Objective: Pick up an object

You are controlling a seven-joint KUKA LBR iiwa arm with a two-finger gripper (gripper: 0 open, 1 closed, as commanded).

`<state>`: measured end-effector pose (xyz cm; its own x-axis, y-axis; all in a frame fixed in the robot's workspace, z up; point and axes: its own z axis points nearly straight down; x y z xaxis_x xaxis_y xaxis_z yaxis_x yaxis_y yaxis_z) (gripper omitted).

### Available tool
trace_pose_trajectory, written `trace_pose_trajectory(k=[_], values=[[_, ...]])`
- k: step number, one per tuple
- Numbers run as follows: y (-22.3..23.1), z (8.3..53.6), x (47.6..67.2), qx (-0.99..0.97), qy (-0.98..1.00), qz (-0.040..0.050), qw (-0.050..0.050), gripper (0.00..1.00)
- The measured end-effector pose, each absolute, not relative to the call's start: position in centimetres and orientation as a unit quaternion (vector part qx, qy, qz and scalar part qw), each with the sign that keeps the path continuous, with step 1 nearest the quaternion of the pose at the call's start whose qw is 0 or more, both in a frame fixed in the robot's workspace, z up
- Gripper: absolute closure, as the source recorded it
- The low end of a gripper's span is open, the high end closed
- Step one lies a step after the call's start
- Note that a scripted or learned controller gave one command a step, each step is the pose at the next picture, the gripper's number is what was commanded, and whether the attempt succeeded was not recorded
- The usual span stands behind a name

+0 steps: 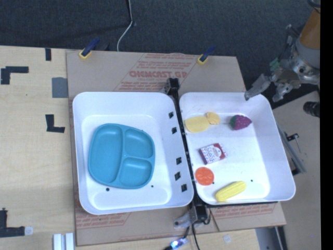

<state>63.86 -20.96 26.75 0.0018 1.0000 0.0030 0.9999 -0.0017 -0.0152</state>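
The right bin [270, 139] holds several small items: a purple grape bunch [240, 122], a pale yellow piece [196, 124] with a smaller tan piece [212, 118] beside it, a red-and-white packet [212, 153], an orange disc [204, 176] and a yellow corn cob [230, 190]. My gripper [268, 85] hangs at the upper right, over the far right corner of that bin, above and right of the grapes. Nothing is visible between its fingers. The arm's orange band [313, 30] is at the frame's right edge.
The left bin [83, 113] holds a blue divided plate [122, 155]. Both bins rest on a cardboard sheet [151, 72] clamped at the back by two blue-and-yellow clips [88, 48]. A cable [125, 27] runs down from the dark backdrop.
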Motion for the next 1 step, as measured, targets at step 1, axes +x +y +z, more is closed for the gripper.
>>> trace_pose_trajectory(k=[1], values=[[-20.88, 27.43, 64.06, -0.706, -0.708, 0.0016, 0.002, 0.0]])
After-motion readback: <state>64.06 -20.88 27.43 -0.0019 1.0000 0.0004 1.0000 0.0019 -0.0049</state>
